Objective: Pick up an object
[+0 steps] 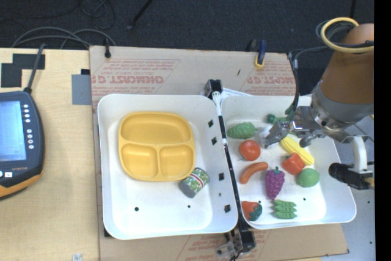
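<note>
Reaching in from the right of the frame, the arm [342, 79] places its gripper [280, 131] low over the right bin [342, 208], in that bin's upper middle area. Whether the gripper is open or closed cannot be determined.

Right bin contents: a green leafy vegetable [242, 130] lies just left of the gripper. A tomato [249, 150] sits below it. A yellow corn cob [297, 150] lies just right of the gripper. A red pepper [293, 164] and a green lime [308, 177] lie below the corn. A sausage [253, 172], purple grapes [274, 183], a pea pod [284, 209] and a strawberry [252, 209] occupy the lower part.

Left bin [116, 205] contents: a yellow divided plate [157, 145], with a small can [194, 182] at its lower right edge.
</note>
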